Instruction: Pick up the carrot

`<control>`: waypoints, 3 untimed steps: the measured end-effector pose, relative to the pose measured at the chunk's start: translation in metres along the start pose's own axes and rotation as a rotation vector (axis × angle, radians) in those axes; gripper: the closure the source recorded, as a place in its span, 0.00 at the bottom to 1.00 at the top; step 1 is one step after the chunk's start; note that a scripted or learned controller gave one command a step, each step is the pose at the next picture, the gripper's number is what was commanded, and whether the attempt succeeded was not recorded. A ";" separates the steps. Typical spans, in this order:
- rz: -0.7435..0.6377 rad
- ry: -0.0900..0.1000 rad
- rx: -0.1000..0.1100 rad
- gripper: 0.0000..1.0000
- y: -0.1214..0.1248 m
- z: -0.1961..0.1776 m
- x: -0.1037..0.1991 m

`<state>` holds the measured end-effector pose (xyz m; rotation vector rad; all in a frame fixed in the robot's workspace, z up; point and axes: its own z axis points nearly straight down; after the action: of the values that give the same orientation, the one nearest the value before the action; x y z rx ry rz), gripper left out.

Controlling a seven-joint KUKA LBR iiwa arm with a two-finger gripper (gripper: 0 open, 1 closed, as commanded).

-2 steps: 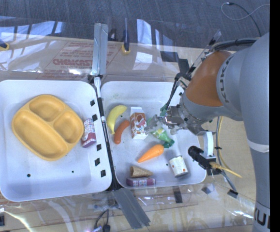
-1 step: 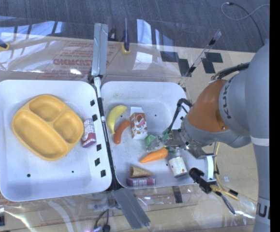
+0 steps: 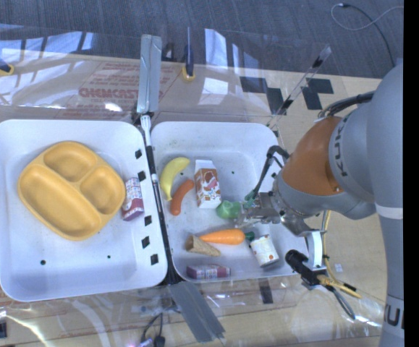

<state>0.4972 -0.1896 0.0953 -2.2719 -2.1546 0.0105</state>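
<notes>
Your grey KUKA arm (image 3: 354,172), orange band above the wrist, reaches in from the right and sets its two-finger gripper (image 3: 256,210) low over the right-hand shallow white bin (image 3: 227,132). From this slanted overhead view you cannot tell whether the jaws stand spread or pressed together; the wrist body and dark cabling crowd the spot, and nothing can be seen pinched between them.

The tapered orange carrot (image 3: 222,237), your target, lies on its side on the bin floor just below and slightly left of the jaws, its green-stemmed end pointing toward them. Whether it touches the gripper is unclear.

Immediately left of the jaws sits a small green rounded item (image 3: 228,210). Below the jaws, right of the carrot, lies a small white can with a red label (image 3: 265,251). Farther left of the jaws stands a white and red carton (image 3: 207,183), then a reddish-orange sausage-shaped piece (image 3: 181,196) and a curved yellow banana (image 3: 169,174). A tan cone-shaped wedge (image 3: 202,246) touches the carrot's narrow tip, and a flat pink packet (image 3: 208,271) lies near the bin's front wall, below and left of the jaws.

Well to the left of the jaws, in the left-hand white bin (image 3: 21,266), you see a yellow three-compartment plastic plate (image 3: 70,188) with a small red and white can (image 3: 132,198) just beside its right edge.
</notes>
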 end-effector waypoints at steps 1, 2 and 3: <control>0.000 0.000 0.000 0.00 0.000 0.000 0.000; -0.006 0.001 0.007 1.00 0.000 -0.006 0.001; -0.006 0.001 0.007 0.00 0.000 -0.006 0.001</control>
<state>0.4970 -0.1890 0.1015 -2.2612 -2.1579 0.0165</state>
